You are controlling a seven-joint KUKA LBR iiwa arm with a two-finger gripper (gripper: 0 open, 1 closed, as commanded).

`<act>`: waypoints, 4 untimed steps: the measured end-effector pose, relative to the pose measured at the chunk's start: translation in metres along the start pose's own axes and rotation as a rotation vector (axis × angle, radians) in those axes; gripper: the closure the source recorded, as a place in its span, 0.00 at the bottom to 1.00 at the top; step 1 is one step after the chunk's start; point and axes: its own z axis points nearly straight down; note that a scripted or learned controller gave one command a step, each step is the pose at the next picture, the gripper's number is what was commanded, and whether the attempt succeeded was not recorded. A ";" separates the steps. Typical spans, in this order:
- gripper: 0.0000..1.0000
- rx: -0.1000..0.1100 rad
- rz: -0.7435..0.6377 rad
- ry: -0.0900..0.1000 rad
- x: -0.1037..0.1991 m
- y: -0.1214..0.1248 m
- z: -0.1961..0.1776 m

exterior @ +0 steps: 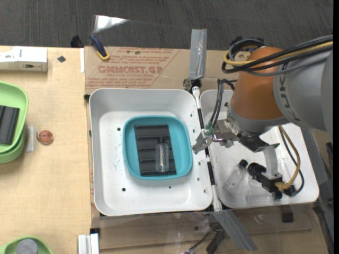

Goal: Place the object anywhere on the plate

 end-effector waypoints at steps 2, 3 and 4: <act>0.00 0.000 0.000 0.000 0.000 0.000 0.000; 0.00 0.000 0.000 0.000 0.000 0.000 0.000; 0.00 0.000 0.000 0.000 0.000 0.000 0.000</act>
